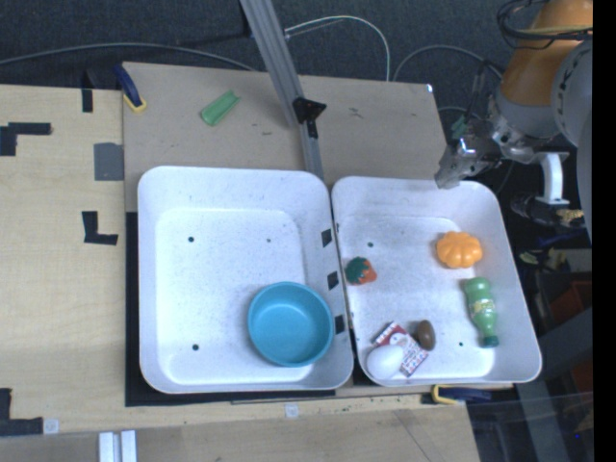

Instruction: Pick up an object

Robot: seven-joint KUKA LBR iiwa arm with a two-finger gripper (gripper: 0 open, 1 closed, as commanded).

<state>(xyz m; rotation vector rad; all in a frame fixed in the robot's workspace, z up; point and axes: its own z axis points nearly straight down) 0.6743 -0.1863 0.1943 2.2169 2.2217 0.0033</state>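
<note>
Still, I hung my claw, grip state untellable, at the right bin's one o'clock rim, merely approaching; next I needed to descend toward the pumpkin at six o'clock.

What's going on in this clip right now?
A grey KUKA arm reaches in from the right, its gripper over the back edge of the right bin, with nothing held. That bin holds an orange pumpkin-like toy, a green bottle, a small red and green toy, a brown item, a white egg shape and a red and white packet. The left bin holds a blue bowl. Nothing has been picked up yet.
</note>
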